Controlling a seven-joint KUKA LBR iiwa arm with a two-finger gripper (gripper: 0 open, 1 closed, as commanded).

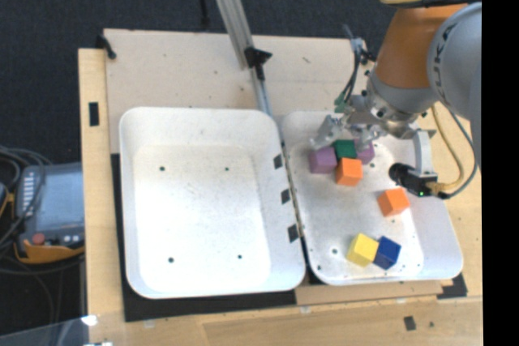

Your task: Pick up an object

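Over the worktop sit 2 white bins: the left bin and the right bin, the hand low above clustered purple, green and orange blocks; hand state: cannot tell.

I see two bins side by side on the bench. The left bin sits just beside the right bin. All the blocks are in the right bin. Three blocks huddle together, touching, at its far end, close to the left bin. The gripper hangs right over them. One lone block lies further right, apart. Two more blocks touch each other at the near end. A slanted pole stands behind both bins.
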